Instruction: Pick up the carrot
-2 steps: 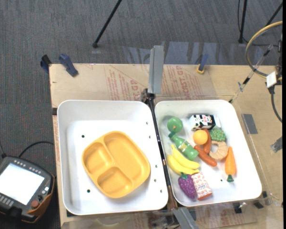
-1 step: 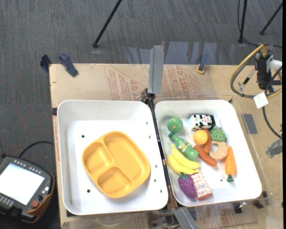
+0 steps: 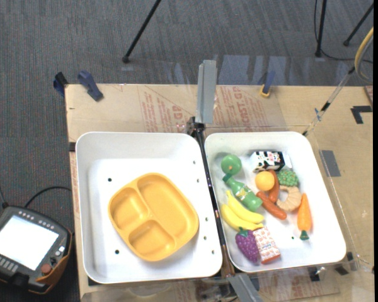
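Carrot [image 3: 304, 214] lies in right bin [image 3: 327, 244], beside shrimp [image 3: 290, 198]; end effector state: cannot tell.

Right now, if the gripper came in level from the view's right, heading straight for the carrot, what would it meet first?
Probably the right bin's right wall, if it travels low. Above that rim, it would meet the carrot itself, which lies nearest that wall with nothing between. Height cannot be judged here.
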`<state>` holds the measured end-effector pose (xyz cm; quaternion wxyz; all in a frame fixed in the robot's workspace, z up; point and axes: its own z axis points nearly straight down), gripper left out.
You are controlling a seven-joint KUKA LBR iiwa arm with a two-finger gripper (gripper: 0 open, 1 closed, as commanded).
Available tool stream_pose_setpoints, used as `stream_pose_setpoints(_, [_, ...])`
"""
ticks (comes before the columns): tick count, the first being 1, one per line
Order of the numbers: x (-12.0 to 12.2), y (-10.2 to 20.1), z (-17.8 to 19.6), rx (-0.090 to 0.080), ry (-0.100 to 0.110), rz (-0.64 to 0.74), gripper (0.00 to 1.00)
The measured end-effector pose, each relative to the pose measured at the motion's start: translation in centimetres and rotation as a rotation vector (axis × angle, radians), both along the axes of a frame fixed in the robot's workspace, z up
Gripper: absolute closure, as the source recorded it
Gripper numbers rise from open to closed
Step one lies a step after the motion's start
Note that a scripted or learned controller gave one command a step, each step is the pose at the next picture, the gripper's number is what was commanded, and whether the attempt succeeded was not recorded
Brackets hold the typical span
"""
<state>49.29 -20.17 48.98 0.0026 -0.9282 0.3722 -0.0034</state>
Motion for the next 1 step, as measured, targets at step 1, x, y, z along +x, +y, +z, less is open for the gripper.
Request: stream_pose_setpoints(1, [-0.67,-0.26,-10.53,0.009,0.011,0.194,1.0])
